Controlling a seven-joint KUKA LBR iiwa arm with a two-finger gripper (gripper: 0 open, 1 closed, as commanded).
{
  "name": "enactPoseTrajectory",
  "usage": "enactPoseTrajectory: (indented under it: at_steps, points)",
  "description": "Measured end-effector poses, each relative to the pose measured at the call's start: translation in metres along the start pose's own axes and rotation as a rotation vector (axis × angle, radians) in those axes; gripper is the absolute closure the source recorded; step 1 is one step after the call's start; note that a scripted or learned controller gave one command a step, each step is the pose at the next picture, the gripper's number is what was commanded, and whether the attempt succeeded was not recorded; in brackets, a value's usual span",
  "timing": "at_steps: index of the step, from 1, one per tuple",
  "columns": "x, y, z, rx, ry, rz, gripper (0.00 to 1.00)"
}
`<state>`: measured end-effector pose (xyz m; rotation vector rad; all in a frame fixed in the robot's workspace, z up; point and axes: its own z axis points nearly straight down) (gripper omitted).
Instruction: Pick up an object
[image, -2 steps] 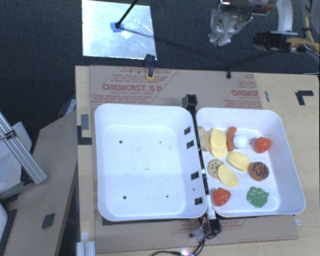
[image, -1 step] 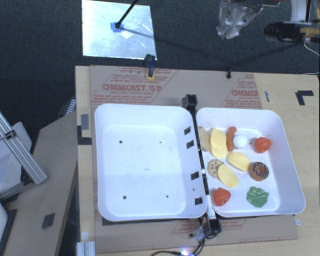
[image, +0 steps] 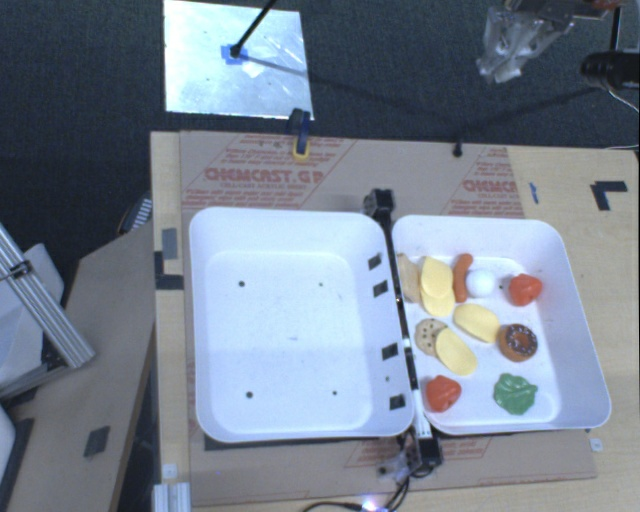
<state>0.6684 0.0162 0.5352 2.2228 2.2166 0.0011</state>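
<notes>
Two white bins (image: 290, 240) (image: 560, 250) — the right one holds three yellow pieces (image: 437, 285), two red ones (image: 524, 289), one sausage (image: 462, 276), white ball (image: 481, 283), cookie (image: 429, 334), donut (image: 517, 342), green piece (image: 514, 393).

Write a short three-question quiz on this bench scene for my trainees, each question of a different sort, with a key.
1. True or false: the toys lie in the left bin.
2. Multiple choice: what lies nearest the right bin's front right corner? A) donut B) green toy C) white ball
3. Fill in: the gripper hangs above the view's top edge, far from the bins, near its ______ corner.

Key: 1 false, they lie in the right bin. 2 B. 3 right.
</notes>
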Motion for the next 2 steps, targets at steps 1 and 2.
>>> enactPoseTrajectory:
  at_steps: [1, 2]
  points:
    - [-0.053, 0.0, 0.0, -0.001, 0.0, 0.0, 1.0]
    - [-0.1, 0.0, 0.0, -0.001, -0.001, 0.0, 1.0]
